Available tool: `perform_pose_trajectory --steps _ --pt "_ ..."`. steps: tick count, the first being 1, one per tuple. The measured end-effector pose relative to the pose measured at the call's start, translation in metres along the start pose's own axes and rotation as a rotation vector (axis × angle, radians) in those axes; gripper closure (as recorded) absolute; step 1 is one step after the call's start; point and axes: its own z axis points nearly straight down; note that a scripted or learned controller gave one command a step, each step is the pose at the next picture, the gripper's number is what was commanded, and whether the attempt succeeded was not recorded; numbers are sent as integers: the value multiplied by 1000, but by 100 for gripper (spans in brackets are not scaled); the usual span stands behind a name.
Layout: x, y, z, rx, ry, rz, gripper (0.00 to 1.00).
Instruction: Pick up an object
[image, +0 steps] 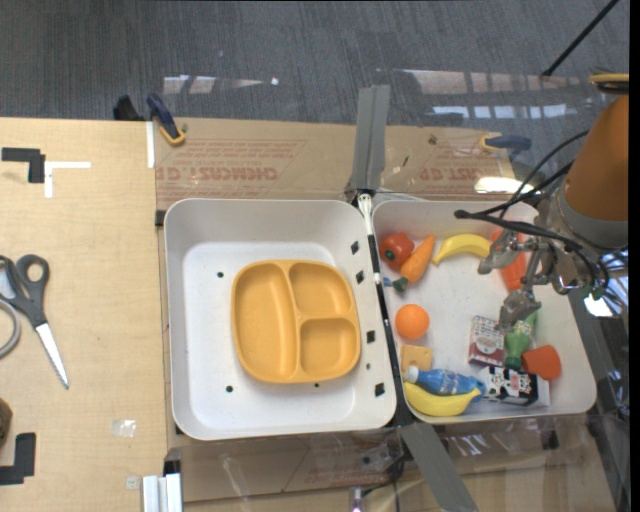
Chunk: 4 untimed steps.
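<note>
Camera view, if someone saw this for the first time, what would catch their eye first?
Probably the yellow divided plate, lying alone in the middle of the left bin. Next, the bright clutter in the right bin: a tomato, a carrot, an orange and two bananas, one near the top and one at the bottom. The grey arm with its orange band reaches in from the right, over that bin.

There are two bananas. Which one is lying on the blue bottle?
The banana at the near edge of the right bin, curled under the blue bottle. The other banana lies apart, beside the carrot.
</note>
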Motion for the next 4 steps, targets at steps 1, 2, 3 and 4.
perform_pose_trajectory --steps 1,2,3,4 --pt "-50 -49 109 2 -5 34 0" --pt "-64 -54 114 1 -6 182 0" --pt "-26 -69 112 2 -15 264 0" --pt "-27 -68 103 3 -14 260 100"
